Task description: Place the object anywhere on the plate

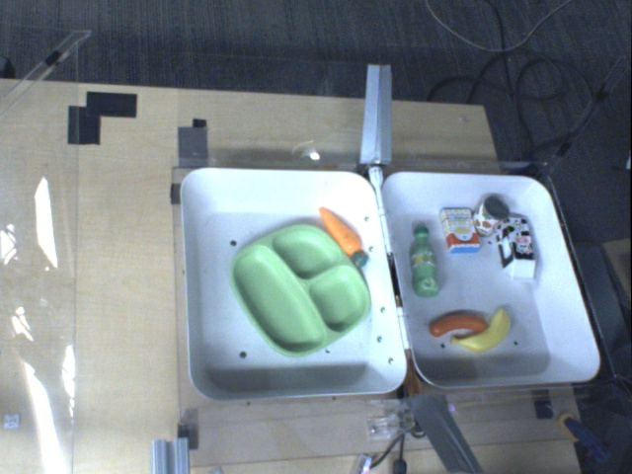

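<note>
A green three-compartment plate lies tilted in the left bin. An orange toy carrot rests at the plate's upper right rim, its green tip toward the divider between the bins. In the right bin lie a green bottle, a small orange-and-white carton, a black-and-white carton, a red sausage and a yellow banana touching it.
A metal post stands at the far edge between the two bins. Cables run over the dark floor beyond the bench. A clear panel covers the bench at the left.
</note>
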